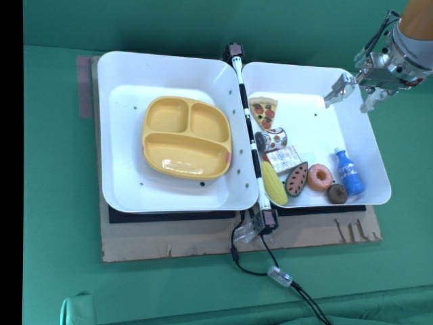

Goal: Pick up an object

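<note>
Desk [61, 181]: covered in green cloth, carrying a brown cardboard sheet [169, 249] on which both bins stand.

Left bin [115, 73]: white, shallow; holds one yellow divided plate [186, 137] with three compartments, lying flat near the middle.

Right bin [365, 141]: white, shallow, touching the left bin along a black-and-white rod [247, 127] that runs between them. Contents sit mostly along its left and near sides.

Arm [413, 26]: grey with an orange band, entering at the upper right. Gripper [357, 95] hangs over the far right corner of the right bin, its fingers [338, 88] spread apart with nothing between them, well apart from all the objects.

Cable [284, 276]: black, trailing from the near end of the rod across the cardboard and cloth.

Objects in the right bin:
- corn cob [273, 183], yellow, by the left wall;
- blue bottle [348, 171], lying near the right wall;
- pizza slice [263, 110], farthest back;
- small box [284, 158], white with print, just above the corn;
- can [270, 140], on its side between pizza and box;
- watermelon slice [296, 179], just beside the corn;
- pink doughnut [319, 177], right of the watermelon;
- chocolate doughnut [337, 193], between pink doughnut and bottle, nearest the front rim.
</note>
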{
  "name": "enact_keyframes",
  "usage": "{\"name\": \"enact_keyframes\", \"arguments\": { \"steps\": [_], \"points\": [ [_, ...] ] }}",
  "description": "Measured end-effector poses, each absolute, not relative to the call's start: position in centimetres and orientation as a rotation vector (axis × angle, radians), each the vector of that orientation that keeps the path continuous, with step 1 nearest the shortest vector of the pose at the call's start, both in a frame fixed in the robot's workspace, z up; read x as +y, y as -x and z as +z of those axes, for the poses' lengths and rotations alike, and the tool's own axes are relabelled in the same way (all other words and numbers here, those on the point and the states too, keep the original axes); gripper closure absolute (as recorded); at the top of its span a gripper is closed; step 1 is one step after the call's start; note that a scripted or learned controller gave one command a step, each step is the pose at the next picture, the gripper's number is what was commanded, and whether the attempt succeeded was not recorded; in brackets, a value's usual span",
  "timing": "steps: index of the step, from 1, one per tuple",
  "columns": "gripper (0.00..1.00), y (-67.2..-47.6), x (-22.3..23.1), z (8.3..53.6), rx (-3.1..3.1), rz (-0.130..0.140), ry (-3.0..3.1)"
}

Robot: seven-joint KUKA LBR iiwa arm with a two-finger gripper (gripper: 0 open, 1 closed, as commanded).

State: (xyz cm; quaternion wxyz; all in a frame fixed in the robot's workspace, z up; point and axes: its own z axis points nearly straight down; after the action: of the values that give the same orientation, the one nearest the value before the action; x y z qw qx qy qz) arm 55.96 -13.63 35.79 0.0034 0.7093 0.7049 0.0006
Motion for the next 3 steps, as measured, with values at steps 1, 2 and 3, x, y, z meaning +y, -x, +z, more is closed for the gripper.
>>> {"name": "enact_keyframes", "arguments": {
  "steps": [1,2,3],
  "points": [
    [0.00,-53.8,-11.5,21.4,2.211,0.000,-2.226],
    [0.00,-59.6,-12.8,18.7,2.205,0.014,-2.215],
    [0.00,-66.4,-10.6,18.7,2.205,0.011,-2.212]
  ]
}}
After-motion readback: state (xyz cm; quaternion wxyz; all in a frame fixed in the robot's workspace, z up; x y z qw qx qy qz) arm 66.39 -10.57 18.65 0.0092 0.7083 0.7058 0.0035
